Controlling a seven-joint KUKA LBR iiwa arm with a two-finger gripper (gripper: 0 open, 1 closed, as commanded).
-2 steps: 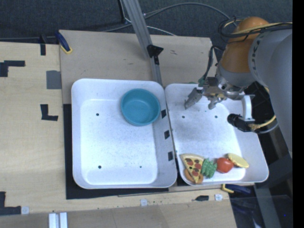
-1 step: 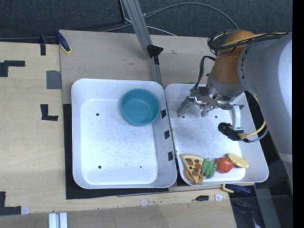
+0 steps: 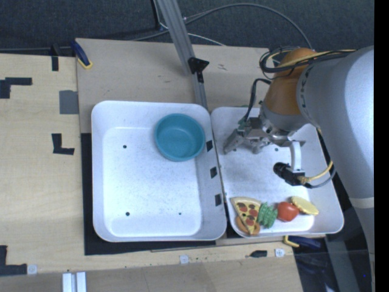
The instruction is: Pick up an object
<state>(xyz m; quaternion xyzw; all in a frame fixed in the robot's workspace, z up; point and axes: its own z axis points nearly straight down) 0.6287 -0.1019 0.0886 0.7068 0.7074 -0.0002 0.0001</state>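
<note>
Camera view: tan bench (image 3: 140, 78) (two white bins (image 3: 121, 224))

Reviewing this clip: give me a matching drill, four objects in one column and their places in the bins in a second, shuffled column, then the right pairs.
Objects:
1. blue bowl
2. pizza slice
3. tomato
4. pincer

Places:
A. upper part of the right bin
B. near edge of the right bin, leftmost of the toys
C. upper right of the left bin
D. near edge of the right bin, beside the yellow toy

Pairs: 1-C, 2-B, 3-D, 4-A
</note>
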